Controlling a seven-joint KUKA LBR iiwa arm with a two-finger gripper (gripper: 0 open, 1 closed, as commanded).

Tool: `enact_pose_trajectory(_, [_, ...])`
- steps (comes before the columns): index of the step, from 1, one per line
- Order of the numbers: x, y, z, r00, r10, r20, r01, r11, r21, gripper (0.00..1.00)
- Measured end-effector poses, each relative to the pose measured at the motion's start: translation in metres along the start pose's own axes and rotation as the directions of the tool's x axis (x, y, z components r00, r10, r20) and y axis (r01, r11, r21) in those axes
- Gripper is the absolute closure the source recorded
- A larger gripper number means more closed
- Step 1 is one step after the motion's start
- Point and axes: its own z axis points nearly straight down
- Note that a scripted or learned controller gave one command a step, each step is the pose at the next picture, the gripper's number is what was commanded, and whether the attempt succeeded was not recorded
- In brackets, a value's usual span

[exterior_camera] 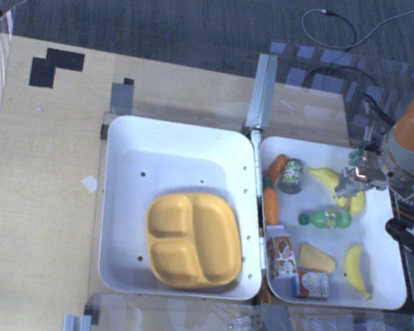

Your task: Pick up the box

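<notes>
Box (280,256) untouched at right bin's (393,300) left wall; pincer (355,179) well apart, grip state unreadable; pickup all ahead.

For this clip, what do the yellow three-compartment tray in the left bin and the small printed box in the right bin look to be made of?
The yellow three-compartment tray looks like moulded plastic: one even colour, rounded edges, soft sheen. The small printed box, lying by the right white bin's left wall, is probably printed cardboard, going by its flat faces and graphics; too small to be sure.
</notes>
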Motion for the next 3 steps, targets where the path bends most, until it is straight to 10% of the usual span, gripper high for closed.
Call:
enact_pose_trajectory(1, [0.056, 0.000, 0.103, 0.980, -0.197, 0.003, 0.197, 0.980, -0.011, 0.00])
enact_pose_trajectory(2, [0.024, 0.055, 0.106, 0.986, -0.169, -0.009, 0.169, 0.984, 0.058, 0.00])
enact_pose_trajectory(3, [0.033, 0.015, 0.103, 0.996, -0.093, 0.003, 0.093, 0.996, -0.007, 0.00])
